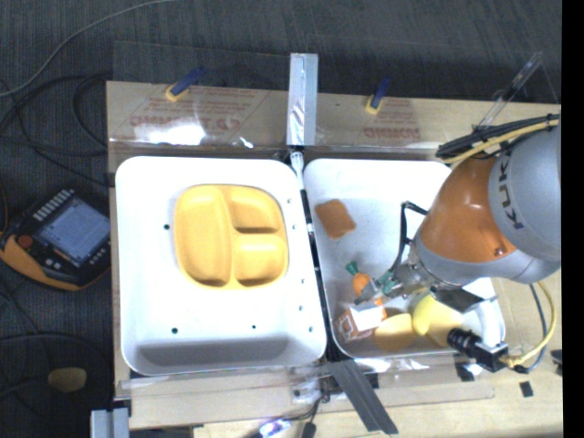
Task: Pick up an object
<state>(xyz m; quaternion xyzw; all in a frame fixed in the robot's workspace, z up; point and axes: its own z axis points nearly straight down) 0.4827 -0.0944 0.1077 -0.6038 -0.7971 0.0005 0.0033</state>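
The right bin (pixel 383 173) holds several small objects. An orange-brown block (pixel 334 217) lies near its left wall, and a small orange and green carrot-like piece (pixel 359 279) sits below it. Along the front wall are an orange and white carton (pixel 362 320), a pale yellow piece (pixel 400 333) and a rounded yellow object (pixel 437 316). My gripper (pixel 394 284) reaches down from the orange-banded wrist (pixel 464 217), low in the bin just right of the carrot-like piece and above the carton. The wrist hides much of it.
The left bin (pixel 146 336) carries a yellow divided plate (pixel 230 235). A metal divider strip (pixel 302 108) runs between the bins at the back. A handheld pendant (pixel 57 237) and cables lie on the floor to the left. The arm body covers the right bin's right side.
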